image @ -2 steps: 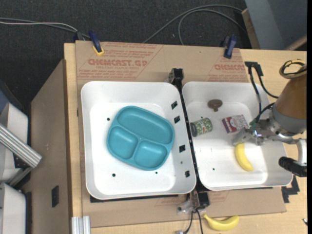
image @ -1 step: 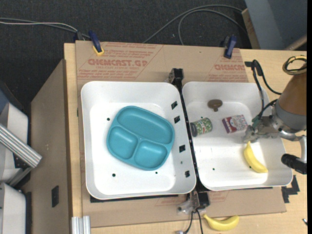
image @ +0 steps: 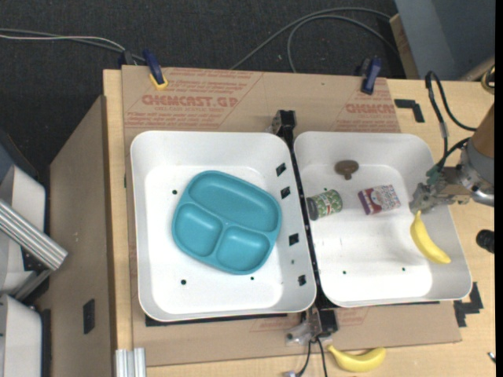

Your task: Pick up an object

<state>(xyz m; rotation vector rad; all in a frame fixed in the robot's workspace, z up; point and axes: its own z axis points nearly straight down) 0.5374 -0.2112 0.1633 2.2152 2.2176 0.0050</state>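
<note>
Your gripper (image: 431,195) hovered above the banana's (image: 428,241) upper tip in the right bin (image: 393,289). You couldn't tell its state.

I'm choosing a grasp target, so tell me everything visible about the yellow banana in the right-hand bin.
The yellow curved banana lies flat in the right shallow white bin, against its right-hand sloping wall. The skin looks smooth and unpeeled, bright yellow, with no marks I can make out. It bows outward toward the bin's right rim, one tip up near the end effector, the other pointing to the lower right. No other item in the bin touches it.
</note>
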